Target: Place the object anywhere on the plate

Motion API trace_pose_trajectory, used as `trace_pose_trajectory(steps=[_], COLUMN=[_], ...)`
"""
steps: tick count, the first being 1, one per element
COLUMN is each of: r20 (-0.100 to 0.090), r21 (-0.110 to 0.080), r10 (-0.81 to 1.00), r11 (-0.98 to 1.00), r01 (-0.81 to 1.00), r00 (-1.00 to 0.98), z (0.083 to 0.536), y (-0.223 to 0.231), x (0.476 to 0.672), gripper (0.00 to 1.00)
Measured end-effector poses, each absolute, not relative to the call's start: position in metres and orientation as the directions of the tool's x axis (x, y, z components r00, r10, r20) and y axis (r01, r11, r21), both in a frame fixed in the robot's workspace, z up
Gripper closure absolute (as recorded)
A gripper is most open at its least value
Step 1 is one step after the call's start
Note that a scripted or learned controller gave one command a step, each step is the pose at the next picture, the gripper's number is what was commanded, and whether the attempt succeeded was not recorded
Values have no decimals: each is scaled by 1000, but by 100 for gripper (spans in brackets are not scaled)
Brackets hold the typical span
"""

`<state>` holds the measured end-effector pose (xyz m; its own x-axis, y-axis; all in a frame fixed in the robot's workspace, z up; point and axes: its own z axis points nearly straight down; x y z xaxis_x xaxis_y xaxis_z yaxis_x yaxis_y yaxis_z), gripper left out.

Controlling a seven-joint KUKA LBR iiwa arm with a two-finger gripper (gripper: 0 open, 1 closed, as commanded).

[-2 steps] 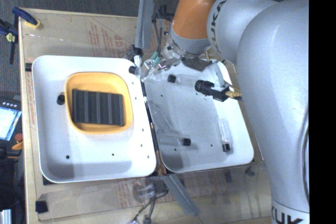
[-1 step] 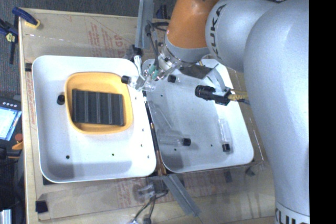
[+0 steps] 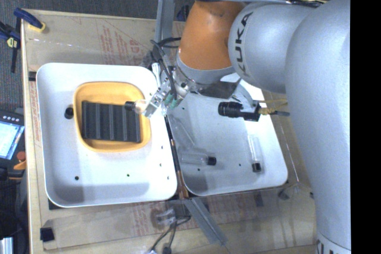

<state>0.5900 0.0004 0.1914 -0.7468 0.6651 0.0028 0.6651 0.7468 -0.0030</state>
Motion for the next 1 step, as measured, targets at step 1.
trace_pose_trajectory(steps=[1], r20=[2], r21=[-3], r10=[666], r11=[746], r01=[666], r00=[-746], z=[192], y=[0], x=[590], gripper=[0])
